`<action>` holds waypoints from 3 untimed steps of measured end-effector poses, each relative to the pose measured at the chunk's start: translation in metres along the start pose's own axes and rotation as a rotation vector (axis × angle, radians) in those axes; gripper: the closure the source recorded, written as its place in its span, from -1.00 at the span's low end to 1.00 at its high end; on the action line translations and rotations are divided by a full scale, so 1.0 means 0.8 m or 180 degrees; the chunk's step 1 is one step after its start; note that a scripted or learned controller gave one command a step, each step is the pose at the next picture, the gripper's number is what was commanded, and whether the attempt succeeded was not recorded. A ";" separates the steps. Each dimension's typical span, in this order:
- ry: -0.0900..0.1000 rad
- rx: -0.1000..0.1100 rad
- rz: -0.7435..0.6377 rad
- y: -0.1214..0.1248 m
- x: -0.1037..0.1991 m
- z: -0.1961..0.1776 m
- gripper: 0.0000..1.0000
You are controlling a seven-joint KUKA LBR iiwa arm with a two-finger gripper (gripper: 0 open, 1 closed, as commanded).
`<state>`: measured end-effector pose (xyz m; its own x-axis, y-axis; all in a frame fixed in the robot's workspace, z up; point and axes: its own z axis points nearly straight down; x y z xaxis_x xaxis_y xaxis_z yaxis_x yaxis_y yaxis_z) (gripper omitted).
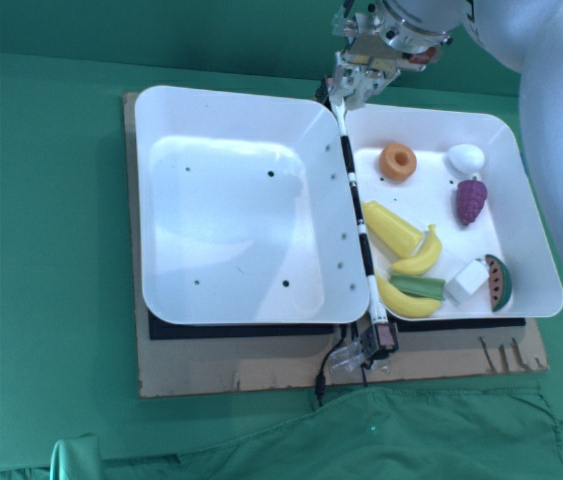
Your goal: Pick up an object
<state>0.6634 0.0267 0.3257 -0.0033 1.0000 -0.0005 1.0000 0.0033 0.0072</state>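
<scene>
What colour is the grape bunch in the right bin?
Dark purple, seen clearly in the camera view: the grape bunch lies near the white egg.

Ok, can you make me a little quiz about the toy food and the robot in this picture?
1. True or false: the grapes lie in the left bin.
2. Which toy lies nearest the gripper? A) the watermelon slice B) the orange ring C) the white block
3. Fill in: the white egg lies just above the purple ____.

Key:
1. False, they lie in the right bin.
2. B. The gripper hangs over the far end of the strip where the two bins meet, and the orange ring is the closest toy.
3. grapes
</scene>
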 end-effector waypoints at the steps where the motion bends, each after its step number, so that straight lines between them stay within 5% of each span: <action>1: 0.0007 -0.0015 -0.0002 0.041 0.082 -0.042 1.00; 2: 0.0012 -0.0016 -0.0002 0.048 0.157 -0.116 1.00; 3: 0.0000 0.0032 0.0011 0.046 0.177 -0.039 1.00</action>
<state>0.6999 0.1682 0.3574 0.0003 1.0000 -0.0005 1.0000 -0.0003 -0.0028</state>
